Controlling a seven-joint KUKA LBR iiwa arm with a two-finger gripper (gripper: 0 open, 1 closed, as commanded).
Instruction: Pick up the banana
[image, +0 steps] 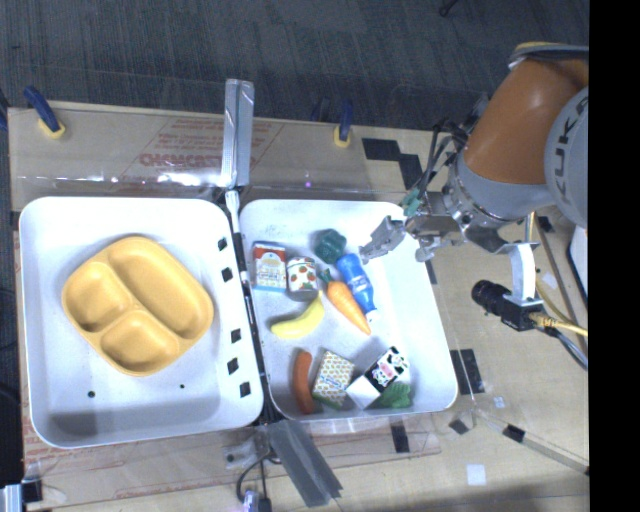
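Small curved yellow banana lies on the floor of the right-hand shallow white bin, left of centre, long axis running roughly 8 to 2 o'clock. Two-finger gripper hangs over the bin's upper right; fingers appear slightly parted with nothing between them. Banana sits toward 7–8 o'clock from it. Orange plastic carrot just right of the banana, small printed can just above; open floor below and left.
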